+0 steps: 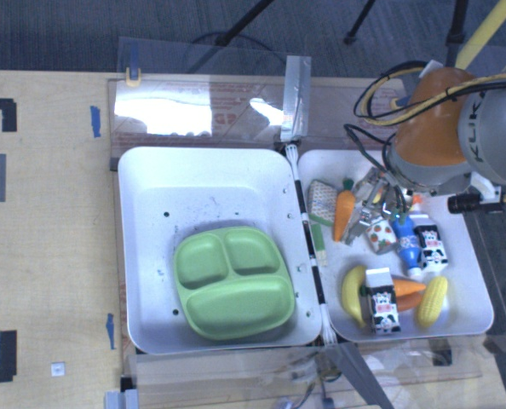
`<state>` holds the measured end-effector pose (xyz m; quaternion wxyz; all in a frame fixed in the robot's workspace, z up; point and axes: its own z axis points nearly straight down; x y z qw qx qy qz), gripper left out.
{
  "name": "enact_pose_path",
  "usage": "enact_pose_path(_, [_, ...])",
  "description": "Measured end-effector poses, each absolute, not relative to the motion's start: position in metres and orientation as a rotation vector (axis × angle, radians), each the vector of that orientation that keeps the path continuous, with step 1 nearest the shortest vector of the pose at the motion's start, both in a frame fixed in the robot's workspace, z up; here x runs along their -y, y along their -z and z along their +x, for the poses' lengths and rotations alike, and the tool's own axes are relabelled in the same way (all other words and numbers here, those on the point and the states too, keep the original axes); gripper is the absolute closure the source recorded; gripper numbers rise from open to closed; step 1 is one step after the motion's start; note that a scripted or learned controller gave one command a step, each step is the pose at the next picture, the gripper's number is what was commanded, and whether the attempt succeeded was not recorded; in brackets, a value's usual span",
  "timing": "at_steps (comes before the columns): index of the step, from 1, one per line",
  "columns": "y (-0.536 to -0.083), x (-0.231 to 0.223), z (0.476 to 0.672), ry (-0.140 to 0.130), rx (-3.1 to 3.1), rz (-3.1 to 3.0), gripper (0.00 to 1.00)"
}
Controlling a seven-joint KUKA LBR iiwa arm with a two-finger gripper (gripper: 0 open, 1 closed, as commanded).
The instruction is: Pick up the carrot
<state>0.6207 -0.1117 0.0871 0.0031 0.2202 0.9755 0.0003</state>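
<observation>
The carrot point(344, 214), orange with a green tip at its top, lies nearly upright in the picture at the left side of the right bin point(479, 313). My gripper point(368, 213) hangs just to the carrot's right, low over the bin and right beside or touching it. The grey arm with its orange band point(432, 122) reaches in from the upper right. The carrot rests on the bin floor, and nothing shows it lifted.
Around the carrot lie a mesh-patterned piece point(323, 198), a green stick point(319, 237), a blue bottle point(405, 242), two milk cartons point(382, 302), a banana point(352, 292), corn point(433, 302) and an orange wedge point(409, 289). A green divided plate point(232, 284) sits in the left bin point(151, 186).
</observation>
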Motion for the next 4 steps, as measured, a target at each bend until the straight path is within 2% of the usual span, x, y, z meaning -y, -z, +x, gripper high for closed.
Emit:
enact_pose_path(1, [-0.087, 0.105, 0.654, 0.007, -3.111, 0.49, 0.0])
enact_pose_path(2, [-0.143, 0.094, 0.614, -0.002, -3.078, 0.615, 0.0])
enact_pose_path(3, [-0.123, 0.092, 0.645, -0.003, -3.07, 0.624, 0.0])
enact_pose_path(4, [-0.103, 0.098, 0.656, -0.004, -3.124, 0.139, 0.0])
